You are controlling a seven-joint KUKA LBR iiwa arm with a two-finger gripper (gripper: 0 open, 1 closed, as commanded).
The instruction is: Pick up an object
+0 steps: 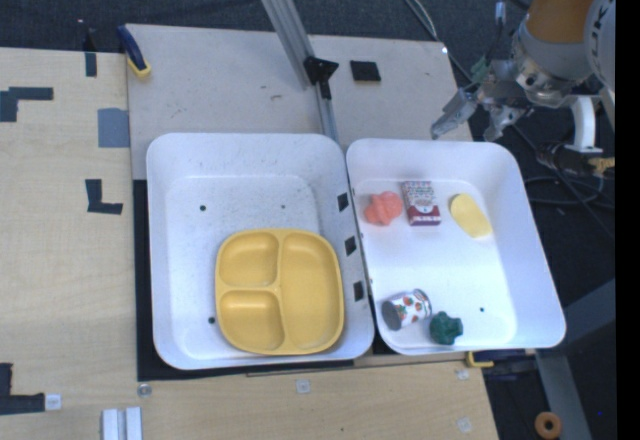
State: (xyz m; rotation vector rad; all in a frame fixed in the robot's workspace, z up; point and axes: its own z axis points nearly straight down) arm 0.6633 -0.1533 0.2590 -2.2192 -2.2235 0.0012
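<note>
The right bin [520, 258] holds several small things. Along its far side lie a pink-orange lump [381, 208], a red and white carton [421, 202] and a yellow oval piece [470, 215]. At its near side a small printed can [405, 309] lies on its side, touching a dark green lump [446, 328]. My gripper [467, 128] hangs above the bench just beyond the right bin's far rim, apart from every object. It is open, its two fingers spread, and nothing sits between them.
A yellow divided plate [279, 290] lies in the left bin [180, 228]. A slanted metal post [285, 13] rises behind the bins, and cables trail across the dark floor at the back. A black clip [365, 71] lies on the board.
</note>
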